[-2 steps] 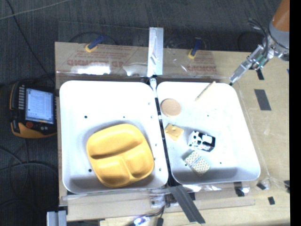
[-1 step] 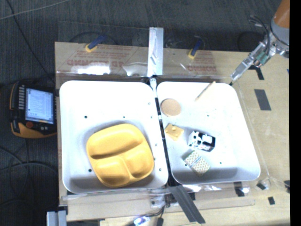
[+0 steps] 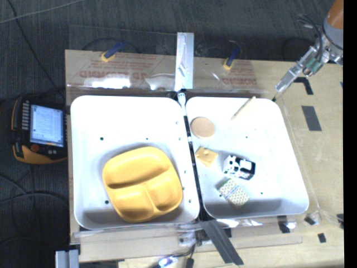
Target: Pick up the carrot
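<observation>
step: approach | carrot: likely thin pale-orange stick point(image 3: 243, 108), slanted near the back of the right white plastic bin point(image 3: 293, 166) | gripper point(image 3: 283, 85): beyond bin's back corner, open-or-closed unreadable | tip: straddle stick crosswise, descend low

We see dark grey carpet point(image 3: 44, 216) around a pale wooden desk point(image 3: 326, 166). At nine o'clock an orange-edged pendant point(image 3: 40, 128) lies on the floor, and thin cables point(image 3: 56, 4) trail at eleven o'clock.

Right bin point(image 3: 290, 149) mostly open; small items point(image 3: 239, 167) cluster centrally.
</observation>
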Robot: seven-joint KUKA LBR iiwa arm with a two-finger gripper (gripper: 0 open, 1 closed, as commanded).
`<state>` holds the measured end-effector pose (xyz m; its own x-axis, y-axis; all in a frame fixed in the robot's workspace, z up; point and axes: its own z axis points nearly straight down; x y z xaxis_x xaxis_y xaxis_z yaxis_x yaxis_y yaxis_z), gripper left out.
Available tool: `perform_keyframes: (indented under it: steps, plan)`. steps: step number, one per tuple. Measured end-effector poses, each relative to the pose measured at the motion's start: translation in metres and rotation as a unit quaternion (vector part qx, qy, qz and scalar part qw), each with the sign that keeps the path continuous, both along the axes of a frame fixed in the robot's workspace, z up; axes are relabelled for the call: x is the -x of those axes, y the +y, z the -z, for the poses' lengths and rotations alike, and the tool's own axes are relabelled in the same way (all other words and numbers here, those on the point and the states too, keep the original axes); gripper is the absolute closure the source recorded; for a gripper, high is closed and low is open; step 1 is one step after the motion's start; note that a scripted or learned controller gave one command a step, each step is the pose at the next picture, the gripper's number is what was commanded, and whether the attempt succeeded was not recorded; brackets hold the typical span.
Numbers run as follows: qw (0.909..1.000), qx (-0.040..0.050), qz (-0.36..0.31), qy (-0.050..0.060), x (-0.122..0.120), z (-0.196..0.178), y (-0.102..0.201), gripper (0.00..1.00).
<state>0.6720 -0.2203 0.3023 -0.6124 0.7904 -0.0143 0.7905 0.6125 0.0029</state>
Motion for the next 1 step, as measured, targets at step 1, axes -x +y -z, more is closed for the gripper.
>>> perform_keyframes:
  steps: [1]
  plan:
    - [1.0000, 0.0008, -0.001, -0.002, -0.0010, -0.0100, 0.0007, 1.00]
